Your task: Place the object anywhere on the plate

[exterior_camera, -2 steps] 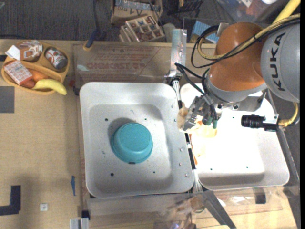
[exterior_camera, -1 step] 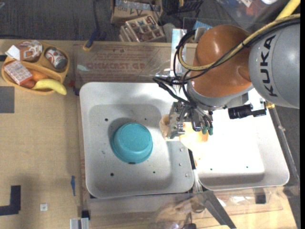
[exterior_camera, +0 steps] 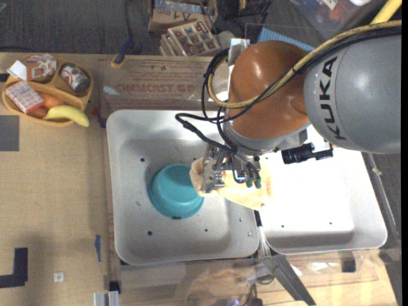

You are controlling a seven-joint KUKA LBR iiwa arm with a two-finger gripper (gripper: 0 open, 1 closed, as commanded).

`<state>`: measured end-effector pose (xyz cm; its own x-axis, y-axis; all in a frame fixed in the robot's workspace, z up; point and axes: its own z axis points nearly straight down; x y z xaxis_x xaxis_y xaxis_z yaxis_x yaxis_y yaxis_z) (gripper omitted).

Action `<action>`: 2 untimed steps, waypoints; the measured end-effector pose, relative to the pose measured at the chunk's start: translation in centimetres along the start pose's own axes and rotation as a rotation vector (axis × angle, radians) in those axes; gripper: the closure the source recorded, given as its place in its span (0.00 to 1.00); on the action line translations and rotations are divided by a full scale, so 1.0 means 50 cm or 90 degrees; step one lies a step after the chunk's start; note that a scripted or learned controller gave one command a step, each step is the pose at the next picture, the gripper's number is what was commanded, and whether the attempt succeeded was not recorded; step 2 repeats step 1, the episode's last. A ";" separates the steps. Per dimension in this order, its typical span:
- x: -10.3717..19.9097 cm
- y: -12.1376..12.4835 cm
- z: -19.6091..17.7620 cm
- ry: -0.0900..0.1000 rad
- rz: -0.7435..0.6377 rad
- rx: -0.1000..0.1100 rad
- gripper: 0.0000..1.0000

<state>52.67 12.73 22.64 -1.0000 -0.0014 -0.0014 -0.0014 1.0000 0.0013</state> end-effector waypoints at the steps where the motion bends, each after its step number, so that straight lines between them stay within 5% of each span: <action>1: 0.000 0.000 -0.001 -0.001 0.000 0.000 0.00; 2: 0.000 0.000 -0.001 -0.001 0.000 0.000 0.00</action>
